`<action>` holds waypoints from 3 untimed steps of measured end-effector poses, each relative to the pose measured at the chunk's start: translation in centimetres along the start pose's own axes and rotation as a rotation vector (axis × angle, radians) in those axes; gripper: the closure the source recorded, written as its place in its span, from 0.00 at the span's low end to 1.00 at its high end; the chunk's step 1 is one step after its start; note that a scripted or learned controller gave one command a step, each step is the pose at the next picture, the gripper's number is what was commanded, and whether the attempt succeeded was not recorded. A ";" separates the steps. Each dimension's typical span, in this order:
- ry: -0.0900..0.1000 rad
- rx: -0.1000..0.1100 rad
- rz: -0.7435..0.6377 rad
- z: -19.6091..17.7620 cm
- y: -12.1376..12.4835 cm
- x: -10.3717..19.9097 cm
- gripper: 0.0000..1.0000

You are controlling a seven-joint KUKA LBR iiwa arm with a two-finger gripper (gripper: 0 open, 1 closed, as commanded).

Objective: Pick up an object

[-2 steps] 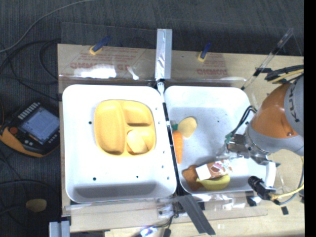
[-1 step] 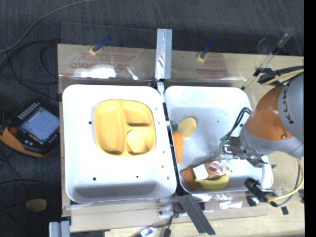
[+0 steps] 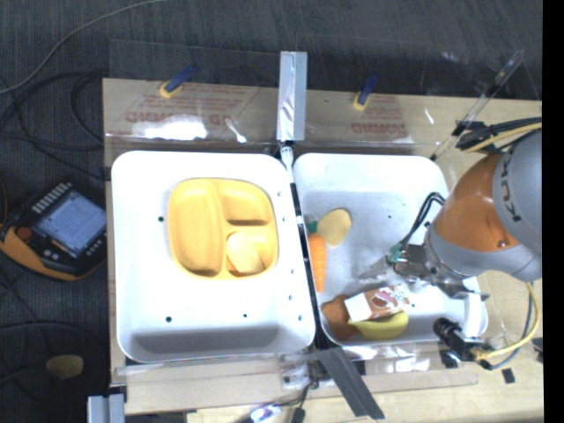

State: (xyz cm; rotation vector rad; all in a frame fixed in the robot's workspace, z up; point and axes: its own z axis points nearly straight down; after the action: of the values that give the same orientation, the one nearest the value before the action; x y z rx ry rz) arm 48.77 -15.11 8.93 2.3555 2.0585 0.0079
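The right bin (image 3: 379, 179) holds a cluster of objects. An orange carrot (image 3: 317, 258) lies along its left wall, with a pale yellow round piece (image 3: 335, 226) just beyond it. At the front lie a brown item (image 3: 335, 311), a yellow banana (image 3: 383, 327) and a white-and-red packet (image 3: 377, 303) on top of them. My gripper (image 3: 403, 264) hangs low in the right bin, just above and to the right of the packet. The wrist (image 3: 467, 227) hides its tips, and nothing is visibly held.
The left bin (image 3: 141, 324) holds a yellow divided tray (image 3: 220, 227). A metal divider (image 3: 292, 95) stands behind the seam between the bins. A handheld pendant (image 3: 57, 227) lies on the floor at left. Cables (image 3: 502, 346) hang off the arm at the bench's right edge.
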 end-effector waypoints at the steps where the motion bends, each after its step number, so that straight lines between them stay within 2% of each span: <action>1: 0.003 0.003 -0.039 0.0 0.0 -0.3 0.00; 2: 0.004 0.002 -0.040 -0.9 0.1 -0.2 1.00; 3: 0.004 0.002 -0.040 -0.9 0.1 -0.2 0.00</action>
State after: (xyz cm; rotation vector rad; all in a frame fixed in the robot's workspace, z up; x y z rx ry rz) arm 48.80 -15.35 9.85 2.3174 2.1075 0.0108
